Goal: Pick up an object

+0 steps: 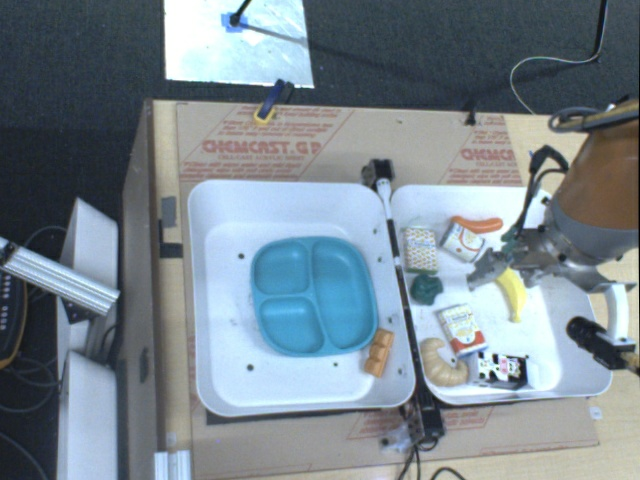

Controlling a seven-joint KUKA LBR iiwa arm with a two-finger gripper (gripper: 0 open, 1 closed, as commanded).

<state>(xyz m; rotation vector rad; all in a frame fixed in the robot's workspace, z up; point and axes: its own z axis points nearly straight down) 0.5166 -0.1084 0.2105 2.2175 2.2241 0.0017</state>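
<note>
from my seat the gripper (pixel 497 265) sits low over the right bin (pixel 575 373), reaching in from the right, and the nearest thing to it is the banana (pixel 513 294). the banana lies just below and slightly right of the tip, touching or nearly so, with its long axis running roughly up and down the view, a little tilted. i cannot tell whether the jaws are spread or pressed together; the metal at the tip is a grey blur against the white floor, and nothing is visibly between them. i judge the banana the likely target, and the jaws would need to close across its narrow width, not along its length.

the banana looks like smooth yellow plastic, curved and slippery. around it: a small carton (pixel 461 239) with an orange carrot (pixel 477 224) lying across its top, a speckled box (pixel 421 248), a dark green lumpy piece (pixel 427 288), a red and white carton (pixel 460 327), a tan croissant (pixel 444 362), and a black and white carton (pixel 500 369). the left bin (pixel 225 268) holds a blue divided plate (pixel 312 296) and a small brown block (pixel 379 353) by its right wall.
</note>
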